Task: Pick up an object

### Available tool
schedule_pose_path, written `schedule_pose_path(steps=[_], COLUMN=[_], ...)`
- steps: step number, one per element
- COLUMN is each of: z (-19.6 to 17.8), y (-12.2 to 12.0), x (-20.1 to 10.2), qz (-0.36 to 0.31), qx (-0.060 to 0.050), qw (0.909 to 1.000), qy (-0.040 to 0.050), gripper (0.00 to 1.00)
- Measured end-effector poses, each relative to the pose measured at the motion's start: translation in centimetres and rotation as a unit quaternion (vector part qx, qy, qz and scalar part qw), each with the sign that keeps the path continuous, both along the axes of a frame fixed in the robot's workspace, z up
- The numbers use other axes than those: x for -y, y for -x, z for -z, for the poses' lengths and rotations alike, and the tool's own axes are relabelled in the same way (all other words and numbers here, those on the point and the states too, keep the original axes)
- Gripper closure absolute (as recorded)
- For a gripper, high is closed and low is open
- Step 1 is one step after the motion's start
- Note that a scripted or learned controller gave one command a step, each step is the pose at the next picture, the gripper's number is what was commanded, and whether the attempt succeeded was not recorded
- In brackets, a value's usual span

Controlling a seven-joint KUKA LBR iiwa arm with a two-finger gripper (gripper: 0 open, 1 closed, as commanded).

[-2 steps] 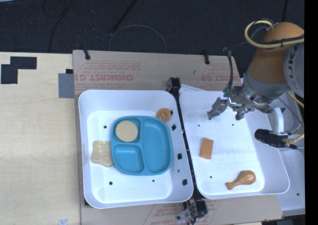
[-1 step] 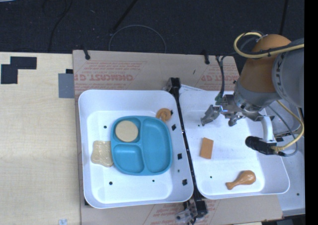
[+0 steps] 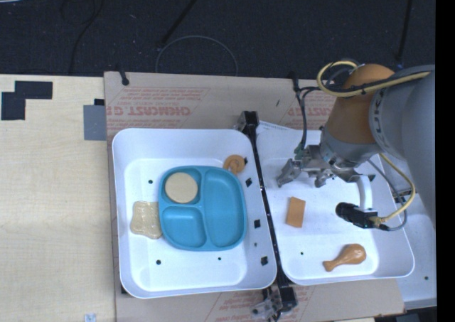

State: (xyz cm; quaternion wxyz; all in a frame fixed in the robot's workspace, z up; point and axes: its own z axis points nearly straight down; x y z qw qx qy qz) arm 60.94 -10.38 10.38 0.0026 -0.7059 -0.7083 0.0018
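While the gripper [image 3: 304, 171] hovers with fingers spread, gripping nothing, an orange block [image 3: 296, 212] lies at its six o'clock.

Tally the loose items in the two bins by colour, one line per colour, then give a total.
Blue: 1, the divided plate
Tan or beige: 2, the round cracker on the plate and the toast-like piece beside it
Orange-brown: 3, the small round piece, the block and the drumstick
Total: 6

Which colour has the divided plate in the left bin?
The divided plastic plate is light blue, shown best in the camera view.
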Motion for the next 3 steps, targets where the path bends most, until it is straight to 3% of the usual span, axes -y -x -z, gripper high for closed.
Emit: schedule_pose_path(steps=[1, 3], z=[-1.3, -13.1], y=[0.0, 0.3], x=[0.1, 1.1], qz=[0.002, 0.002], qx=[0.000, 0.005], qw=[1.0000, 1.0000], qy=[0.0001, 0.0010], gripper=[1.00, 1.00])
